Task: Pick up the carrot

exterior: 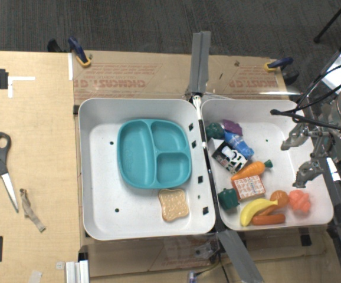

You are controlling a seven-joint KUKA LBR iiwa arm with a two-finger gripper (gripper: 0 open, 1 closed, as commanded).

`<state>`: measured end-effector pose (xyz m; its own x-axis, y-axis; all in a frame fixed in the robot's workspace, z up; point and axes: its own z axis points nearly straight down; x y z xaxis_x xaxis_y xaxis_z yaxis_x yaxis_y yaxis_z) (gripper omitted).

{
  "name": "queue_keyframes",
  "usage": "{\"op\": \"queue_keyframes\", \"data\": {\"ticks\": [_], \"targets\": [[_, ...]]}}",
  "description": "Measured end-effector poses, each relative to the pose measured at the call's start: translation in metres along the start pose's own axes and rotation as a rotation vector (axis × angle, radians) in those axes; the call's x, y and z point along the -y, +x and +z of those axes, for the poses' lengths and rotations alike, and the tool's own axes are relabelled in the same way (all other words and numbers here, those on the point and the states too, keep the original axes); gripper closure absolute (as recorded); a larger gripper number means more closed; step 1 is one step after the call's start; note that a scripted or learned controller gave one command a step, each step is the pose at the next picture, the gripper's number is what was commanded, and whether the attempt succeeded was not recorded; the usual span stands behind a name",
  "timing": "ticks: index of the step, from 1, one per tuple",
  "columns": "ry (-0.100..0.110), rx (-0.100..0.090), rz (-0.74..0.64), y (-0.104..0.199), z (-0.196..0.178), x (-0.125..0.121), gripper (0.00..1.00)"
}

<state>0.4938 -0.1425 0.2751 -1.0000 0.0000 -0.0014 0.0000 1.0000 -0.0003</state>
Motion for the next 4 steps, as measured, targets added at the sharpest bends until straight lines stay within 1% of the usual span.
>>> {"op": "queue_keyframes", "data": {"ticks": [1,2,3,4], "targets": [[0.0,-0.002,0.082,-0.007,0.153,-0.009,0.0],[0.002,0.011,0.032,-0.059,0.178,-0.031,0.0],[0.003,0.014,0.028,-0.06,0.168,-0.032,1.0],[0.0,0.001,0.015,-0.012,0.083,-0.078,1.0]]}}
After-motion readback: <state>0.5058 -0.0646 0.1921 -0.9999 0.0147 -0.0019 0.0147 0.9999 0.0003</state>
